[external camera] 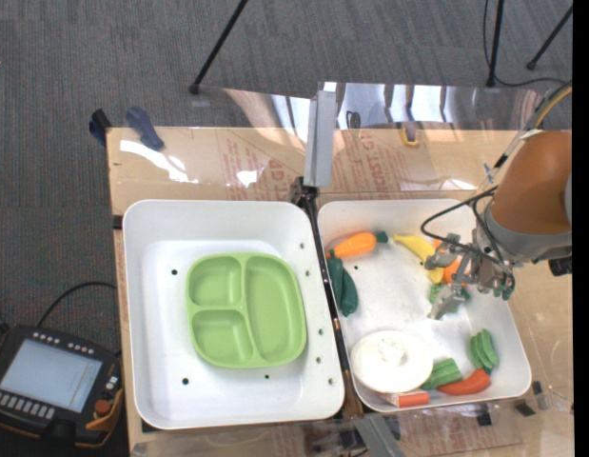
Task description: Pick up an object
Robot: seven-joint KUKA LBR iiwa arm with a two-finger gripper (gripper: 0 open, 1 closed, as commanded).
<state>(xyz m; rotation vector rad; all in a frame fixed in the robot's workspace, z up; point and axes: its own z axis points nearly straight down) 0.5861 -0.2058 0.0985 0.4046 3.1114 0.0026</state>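
Two white bins sit side by side on the worktop [227,165]: the left bin [151,246] holds a green divided plate [246,309], the right bin [408,298] toy food, so picks start there. The gripper [454,288] hangs over its right side near the banana [415,246]; whether it grasps anything I cannot tell. Grey carpet [104,46] surrounds the worktop.

A lime-green divided plate [246,309] in the left white bin [142,255]. The right bin [515,336] has an orange carrot [355,246], yellow banana [416,247], red pepper [464,383], white lid [393,360].
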